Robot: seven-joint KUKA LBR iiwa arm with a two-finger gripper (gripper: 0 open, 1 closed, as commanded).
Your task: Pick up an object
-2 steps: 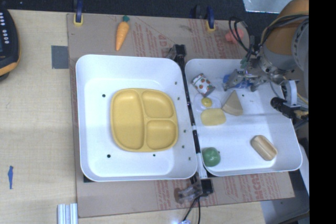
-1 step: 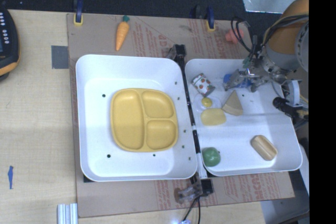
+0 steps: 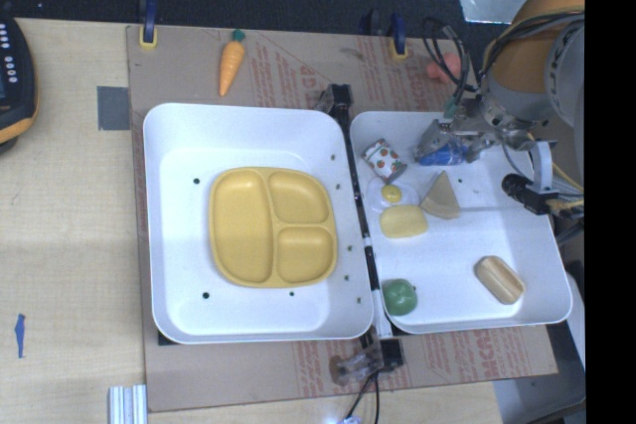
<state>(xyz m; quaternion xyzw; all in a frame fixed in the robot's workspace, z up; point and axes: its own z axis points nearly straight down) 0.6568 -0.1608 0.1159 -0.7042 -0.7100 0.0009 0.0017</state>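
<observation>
My gripper [image 3: 449, 140] is low over the back of the right bin [image 3: 537, 213], reaching in from the right. A small blue object [image 3: 440, 155] lies right at its tip, partly covered by it; whether it is gripped is unclear. In the same bin lie a red-and-white patterned piece [image 3: 383, 157], a small yellow ball [image 3: 392, 194], a pale yellow oblong [image 3: 402, 221], a tan wedge [image 3: 441, 198], a tan bread roll [image 3: 499, 278] and a green ball [image 3: 399, 296].
The left bin [image 3: 179, 174] holds a yellow divided plate [image 3: 273, 225]. A toy carrot [image 3: 231, 63] lies on the cardboard behind the left bin. A pink item [image 3: 444, 69] sits behind the right bin. Cables and a black part [image 3: 527, 194] hang over the right bin's right side.
</observation>
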